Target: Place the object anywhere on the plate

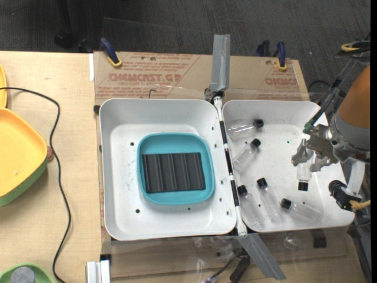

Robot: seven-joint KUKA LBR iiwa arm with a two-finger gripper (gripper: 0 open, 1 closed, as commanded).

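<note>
A teal plate (175,170) with a dark ridged centre lies in the left white bin (118,158). Several clear vials with black caps lie scattered in the right bin (277,114). My gripper (308,161) hangs over the right side of that bin. It is shut on one clear vial (304,174), which hangs upright between the fingers with its black cap pointing down. The plate is well to the gripper's left, across the wall between the bins.
Loose vials (244,153) lie near the divider, and others (293,208) lie at the bin's front right. Yellow and green dishes (17,158) and a black cable (59,175) sit on the wooden bench at left. Cardboard and clamps (110,52) stand behind the bins.
</note>
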